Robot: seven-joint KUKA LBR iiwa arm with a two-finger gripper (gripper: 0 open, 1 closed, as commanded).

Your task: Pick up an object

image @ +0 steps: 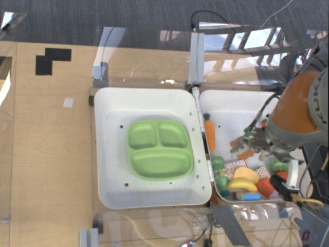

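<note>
Reaching into the right bin [226, 104], the tool [250, 144] hangs low over toys heaped at its near end: a carrot [209, 134], a banana [243, 179]; whether it is apart or together I cannot tell. Best drop squarely on one piece, clear of neighbours. No readable writing anywhere

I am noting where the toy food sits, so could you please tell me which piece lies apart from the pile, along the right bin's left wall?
The carrot: long, orange, green-topped, lying lengthwise beside the left wall, above the pile crowded into the right bin's lower corner.
</note>
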